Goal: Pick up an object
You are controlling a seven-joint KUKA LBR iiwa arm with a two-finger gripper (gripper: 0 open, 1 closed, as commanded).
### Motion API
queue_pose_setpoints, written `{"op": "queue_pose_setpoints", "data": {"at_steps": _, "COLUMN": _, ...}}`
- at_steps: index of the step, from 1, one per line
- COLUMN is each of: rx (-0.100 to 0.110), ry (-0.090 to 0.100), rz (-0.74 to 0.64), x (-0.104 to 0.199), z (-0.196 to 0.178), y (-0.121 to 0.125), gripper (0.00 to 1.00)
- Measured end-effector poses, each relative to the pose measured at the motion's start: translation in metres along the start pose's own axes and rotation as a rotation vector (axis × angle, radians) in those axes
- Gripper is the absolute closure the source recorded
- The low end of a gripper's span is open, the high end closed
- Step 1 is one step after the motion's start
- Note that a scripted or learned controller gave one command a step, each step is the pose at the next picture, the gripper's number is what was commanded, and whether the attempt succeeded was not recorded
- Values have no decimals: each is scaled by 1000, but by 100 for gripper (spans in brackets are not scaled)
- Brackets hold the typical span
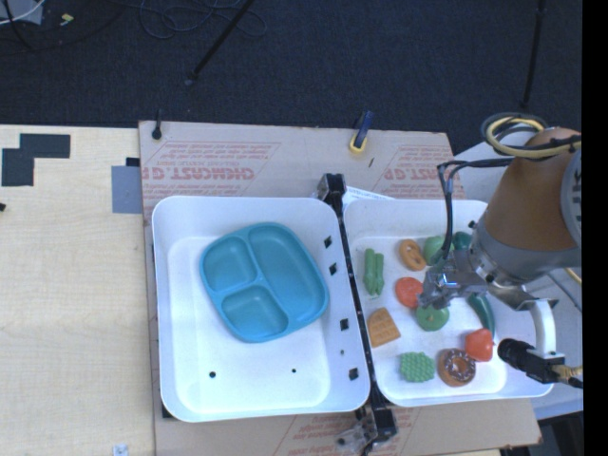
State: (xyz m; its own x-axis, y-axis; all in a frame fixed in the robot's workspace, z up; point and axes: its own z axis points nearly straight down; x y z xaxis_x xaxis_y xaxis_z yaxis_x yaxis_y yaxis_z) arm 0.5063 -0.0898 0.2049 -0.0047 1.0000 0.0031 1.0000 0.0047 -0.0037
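My gripper (435,295) is low in the right bin (380,224), among the toy foods. Its tip sits over a round green piece (432,318) and right beside a red tomato-like piece (408,292). Around it lie a green pickle (373,272), an orange oval (411,254), a tan cracker wedge (383,328), a green bumpy block (416,367), a chocolate donut (457,368), a red-orange piece (480,346) and a dark green pepper (482,310). The arm's grey body and orange band (527,198) hide the bin's right side.
The left bin (180,350) holds a blue three-compartment plate (261,280). A black divider clip strip (347,293) runs between the bins. A yellow-blue clamp (360,136) sits on the cardboard behind. Cables loop off the arm at the right.
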Motion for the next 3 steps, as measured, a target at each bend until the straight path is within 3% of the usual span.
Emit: {"op": "queue_pose_setpoints", "data": {"at_steps": 3, "rx": -1, "ry": -1, "rz": -1, "x": 165, "z": -31, "y": 24, "gripper": 100}}
